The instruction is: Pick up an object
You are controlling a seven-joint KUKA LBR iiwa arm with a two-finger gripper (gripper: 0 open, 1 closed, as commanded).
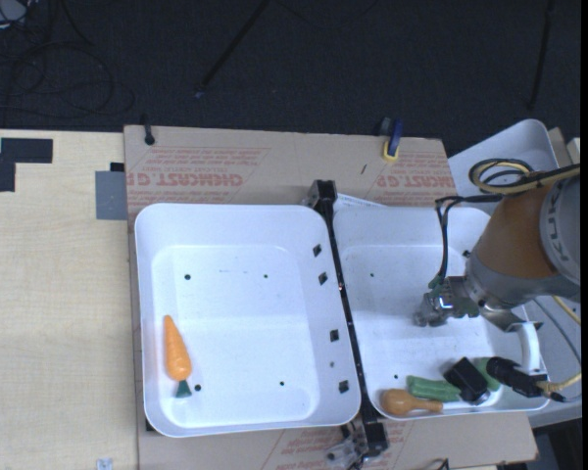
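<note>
Hidden / unclear:
- The arm comes in from the right and covers the right wall of the right bin.
- The gripper is over the bare floor of the right bin, about mid-depth and right of centre. It is small and dark against the wrist. I cannot tell whether it is released or clenched, or whether it touches the floor.
- A green thing lies along the near wall of the right bin. A black block sits over its right part, so its full shape can't be made out. More green shows past the block, and it may be the same piece.
- An orange pear-shaped thing is just left of the green one at the near rim, touching or almost touching it. Its kind is unclear.
- All three are nearer than the gripper and apart from it.

Left bin: a carrot lies at the near left, close to the left wall. Its green stub points to the near side. It is well apart from the gripper, with the black strip between the bins in the way.

Writing: the cardboard sheet under the bins has red print along its far edge and again at the near edge. It is upside down from here, and the letters are too blurred to read with confidence.

A blue and yellow clip is on the far edge of the sheet. Black and grey patches are on the bench at far left.
</note>
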